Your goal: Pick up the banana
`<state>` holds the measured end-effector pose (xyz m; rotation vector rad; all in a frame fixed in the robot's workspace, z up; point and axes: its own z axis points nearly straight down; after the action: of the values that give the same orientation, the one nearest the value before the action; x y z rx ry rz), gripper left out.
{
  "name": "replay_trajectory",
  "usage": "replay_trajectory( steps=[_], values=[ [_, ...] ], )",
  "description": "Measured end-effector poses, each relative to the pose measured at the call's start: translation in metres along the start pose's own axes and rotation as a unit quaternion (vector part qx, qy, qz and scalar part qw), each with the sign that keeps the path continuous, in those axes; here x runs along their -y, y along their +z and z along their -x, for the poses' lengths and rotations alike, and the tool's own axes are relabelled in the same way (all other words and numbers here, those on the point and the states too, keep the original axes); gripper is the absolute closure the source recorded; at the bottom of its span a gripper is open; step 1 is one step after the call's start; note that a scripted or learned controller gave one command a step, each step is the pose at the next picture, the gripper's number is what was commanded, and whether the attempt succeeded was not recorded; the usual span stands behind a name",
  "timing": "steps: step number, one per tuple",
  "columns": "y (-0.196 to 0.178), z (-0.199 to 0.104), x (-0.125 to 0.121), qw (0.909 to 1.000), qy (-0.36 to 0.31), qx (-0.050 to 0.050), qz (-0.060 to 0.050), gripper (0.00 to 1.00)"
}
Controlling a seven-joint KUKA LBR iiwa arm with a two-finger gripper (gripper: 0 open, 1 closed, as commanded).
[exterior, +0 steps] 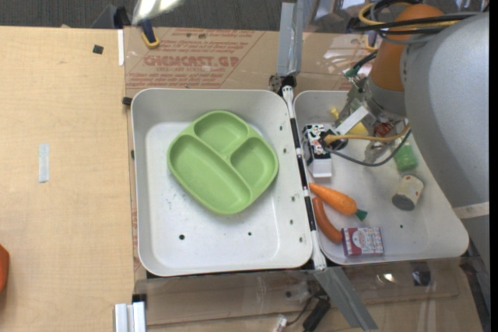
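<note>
My gripper [379,138] hangs low over the back middle of the right bin [436,233], under the orange wrist band. The grey arm reaches in from the right and covers the bin's right and back parts, so whatever lies beneath it is hidden. Nothing can be made out between the gripper's tips.
An orange carrot [336,199] lies in the right bin above a reddish sausage [326,222]. A small red carton [363,241] lies near the front, with a beige cylinder [407,191] and a green object [405,158] beside the arm. A green divided plate [223,161] sits in the left bin [156,245].
</note>
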<state>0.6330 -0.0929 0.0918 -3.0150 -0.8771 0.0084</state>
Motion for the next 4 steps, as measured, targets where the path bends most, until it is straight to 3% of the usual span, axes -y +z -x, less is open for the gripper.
replay_trajectory(
  steps=[1,2,3,4],
  values=[
    [0.001,-0.008,-0.011,0.9914,0.131,0.0,0.001,0.0],
    [0.002,0.003,-0.002,0.9834,0.181,0.0,0.0,0.0],
    [-0.007,0.005,-0.003,0.9833,0.182,0.001,-0.001,1.0],
    [-0.006,0.005,-0.003,0.9833,0.182,0.001,-0.001,0.0]
  ],
)
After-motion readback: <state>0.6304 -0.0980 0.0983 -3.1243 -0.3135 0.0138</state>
